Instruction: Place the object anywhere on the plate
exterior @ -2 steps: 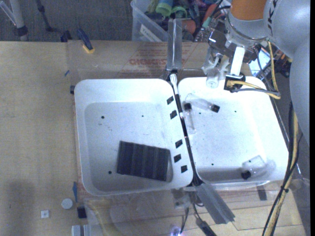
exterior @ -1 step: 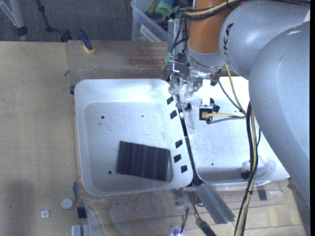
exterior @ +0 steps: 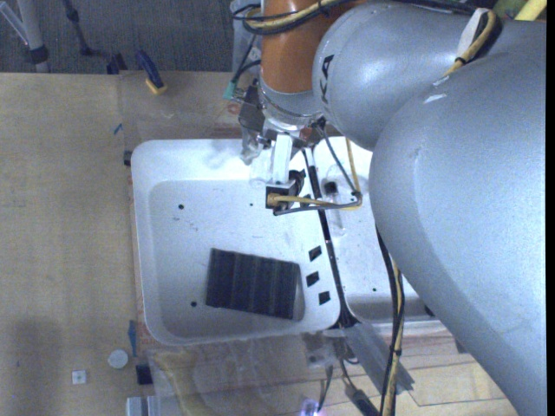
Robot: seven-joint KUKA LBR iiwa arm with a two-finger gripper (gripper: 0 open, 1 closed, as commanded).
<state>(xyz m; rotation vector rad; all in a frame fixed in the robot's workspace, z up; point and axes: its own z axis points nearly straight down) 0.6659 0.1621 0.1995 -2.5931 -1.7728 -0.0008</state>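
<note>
A dark, ridged rectangular slab (exterior: 252, 283) lies flat on the floor of the left white bin (exterior: 165, 232), near its front wall. My gripper (exterior: 253, 152) hangs over the bin's far rim, well above and behind the slab and apart from it. I see nothing held at its tip. The grey arm with its orange band comes in from the upper right and hides most of the right bin.
Three small black marks (exterior: 314, 276) sit on the ridge between the bins. A blue and yellow clamp (exterior: 153, 81) lies on the bench behind the left bin. A small grey disc (exterior: 117, 359) rests on the bench by the bin's front left corner.
</note>
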